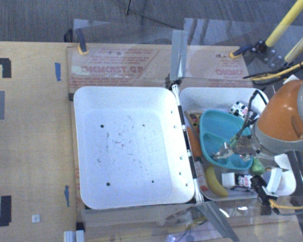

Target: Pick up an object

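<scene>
The right white bin (212, 93) holds a jumble of objects. A teal divided dish (214, 127) lies in its middle, tilted. A yellow banana (215, 181) lies near the bin's front edge, and an orange stick-shaped item (194, 141) runs along its left wall. A small black-and-white object (238, 108) sits behind the dish. My gripper (224, 153) reaches in from the right and hangs over the front part of the teal dish, at or just above its surface. The orange band of the arm (283, 120) covers the bin's right side.
The left white bin (126, 135) lies beside the right one, with a raised divider (184, 135) between them. A green item (257, 166), a small white labelled box (236, 179) and white pieces (284, 179) crowd the right bin's front right corner. Cables run at the right.
</scene>
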### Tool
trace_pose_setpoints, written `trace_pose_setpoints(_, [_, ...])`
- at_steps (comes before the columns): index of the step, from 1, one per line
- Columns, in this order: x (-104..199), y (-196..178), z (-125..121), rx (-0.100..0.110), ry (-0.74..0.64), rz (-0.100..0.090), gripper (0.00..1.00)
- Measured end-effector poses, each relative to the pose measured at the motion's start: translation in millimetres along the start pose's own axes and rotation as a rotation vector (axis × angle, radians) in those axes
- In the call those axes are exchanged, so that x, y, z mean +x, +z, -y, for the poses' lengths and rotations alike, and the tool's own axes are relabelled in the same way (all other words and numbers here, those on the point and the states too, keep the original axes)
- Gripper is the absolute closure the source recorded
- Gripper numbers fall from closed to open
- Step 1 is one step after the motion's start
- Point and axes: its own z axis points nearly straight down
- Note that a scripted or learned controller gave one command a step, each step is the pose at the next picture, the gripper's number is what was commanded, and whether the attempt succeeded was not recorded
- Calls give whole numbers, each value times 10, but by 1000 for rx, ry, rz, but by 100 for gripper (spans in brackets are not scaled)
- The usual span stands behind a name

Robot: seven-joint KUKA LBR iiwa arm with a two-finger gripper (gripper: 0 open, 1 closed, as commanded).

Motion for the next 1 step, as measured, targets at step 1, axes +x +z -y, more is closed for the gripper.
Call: trace_pose_setpoints(1, [10,-94,-17,-2,0,-1,100])
